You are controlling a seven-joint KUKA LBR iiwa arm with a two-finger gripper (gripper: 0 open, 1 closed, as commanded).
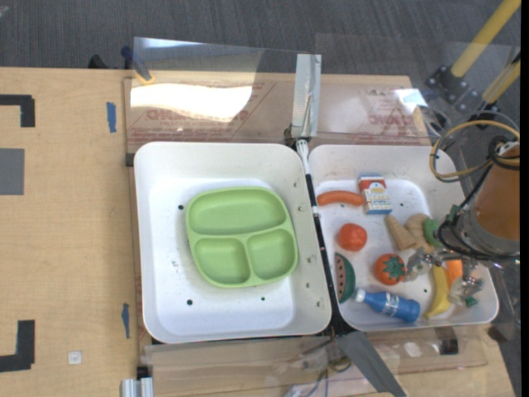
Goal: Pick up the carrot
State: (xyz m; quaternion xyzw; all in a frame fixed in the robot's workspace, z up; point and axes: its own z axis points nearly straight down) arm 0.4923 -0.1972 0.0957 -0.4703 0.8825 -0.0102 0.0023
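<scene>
The right bin (pixel 413 325) is crowded. Along its top sit an orange-red sausage-shaped piece (pixel 340 198) and, just beside it at 3 o'clock, a small red and white carton (pixel 376 194). Below them lies a red-orange round fruit (pixel 352 236), and at 7 o'clock from that a watermelon slice (pixel 342 277) rests against the bin's left wall. A tomato (pixel 388 268) with a green top sits near the middle, a tan lumpy piece (pixel 402 231) lies at 1 o'clock from it, and a blue bottle (pixel 390 304) with a white cap lies on its side along the bin's lower edge. A yellow banana (pixel 439 294) stands nearly upright in the view, just right of the bottle.

The left bin (pixel 157 246) holds a green three-compartment plate (pixel 240 236).

The gripper (pixel 445 270) reaches in from 3 o'clock and hangs over the right bin's right part, with dark cables looping above it. The carrot (pixel 454 269) shows as a small orange patch right at the fingers, close above the banana's top end, at 3 o'clock from the tomato. The metal parts and clutter there blur together, so I cannot tell how far the fingers are spread or whether the carrot is between them.
</scene>
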